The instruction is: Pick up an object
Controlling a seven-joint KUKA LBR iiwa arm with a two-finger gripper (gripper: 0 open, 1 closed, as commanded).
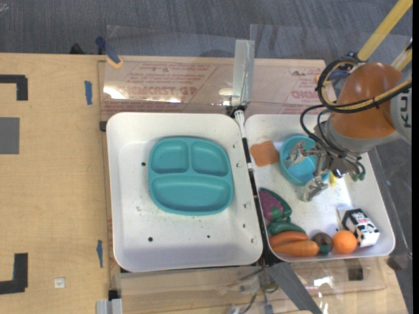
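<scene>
Carrot (pixel 290 242), orange (pixel 344 242) and cow toy (pixel 361 227) line the right bin's (pixel 383 208) near wall, well apart from the gripper (pixel 313 169). Gripper: low over the teal cup (pixel 298 160), likely the pick target; finger state cannot be told. Left bin (pixel 124 195): teal tray (pixel 191 176), centred.

divided plate (pixel 190 175): I see teal
bins (pixel 131 234): white
cup (pixel 298 160): teal-blue
carrot (pixel 291 242): orange
ball (pixel 344 242): orange
block (pixel 361 227): I read black and white
arm band (pixel 363 100): orange
tabletop (pixel 49 175): tan
</scene>
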